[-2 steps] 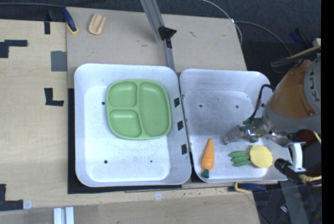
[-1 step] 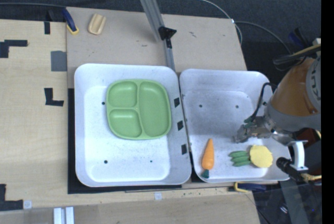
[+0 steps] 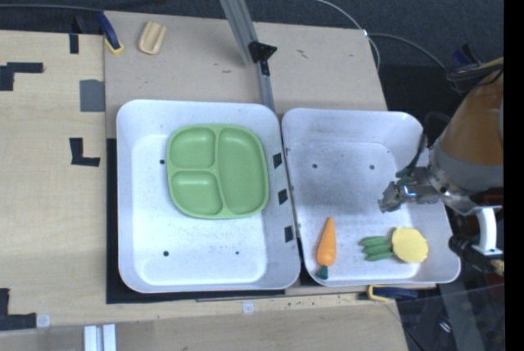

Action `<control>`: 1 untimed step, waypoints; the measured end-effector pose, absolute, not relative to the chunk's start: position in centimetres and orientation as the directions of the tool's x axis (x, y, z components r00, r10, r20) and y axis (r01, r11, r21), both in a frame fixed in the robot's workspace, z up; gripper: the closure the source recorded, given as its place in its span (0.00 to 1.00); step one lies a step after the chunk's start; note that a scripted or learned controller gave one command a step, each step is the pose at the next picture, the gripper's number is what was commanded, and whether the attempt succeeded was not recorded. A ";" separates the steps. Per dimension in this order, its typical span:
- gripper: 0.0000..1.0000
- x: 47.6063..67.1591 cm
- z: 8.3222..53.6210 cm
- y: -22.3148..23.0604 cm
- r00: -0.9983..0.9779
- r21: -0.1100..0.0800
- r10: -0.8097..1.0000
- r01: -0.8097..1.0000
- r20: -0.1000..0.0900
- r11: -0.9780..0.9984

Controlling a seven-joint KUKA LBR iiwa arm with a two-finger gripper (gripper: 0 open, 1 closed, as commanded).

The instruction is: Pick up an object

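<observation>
In the right bin (image 3: 344, 165), three toys lie along the front edge. They are an orange carrot (image 3: 327, 240), a small green pod-like piece (image 3: 376, 247) and a round yellow piece (image 3: 409, 245) that touches the green one. My gripper (image 3: 397, 195) hangs over the right side of this bin, just behind and above the yellow and green pieces. I see nothing held in it. A green divided plate (image 3: 219, 170) rests in the left bin (image 3: 131, 202).
A slanted metal pole (image 3: 236, 6) crosses the bench behind the bins and ends in a black clamp near their shared corner. A tan block (image 3: 151, 38) and a blue-yellow clip (image 3: 110, 33) lie at the back left. Thin cables run behind the right bin.
</observation>
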State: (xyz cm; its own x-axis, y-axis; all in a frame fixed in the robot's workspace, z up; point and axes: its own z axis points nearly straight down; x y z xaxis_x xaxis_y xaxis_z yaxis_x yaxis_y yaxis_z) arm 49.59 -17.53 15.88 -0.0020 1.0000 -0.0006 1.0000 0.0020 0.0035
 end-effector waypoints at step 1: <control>1.00 49.5 22.0 -18.1 -0.001 0.005 1.000 1.000 -0.002 0.001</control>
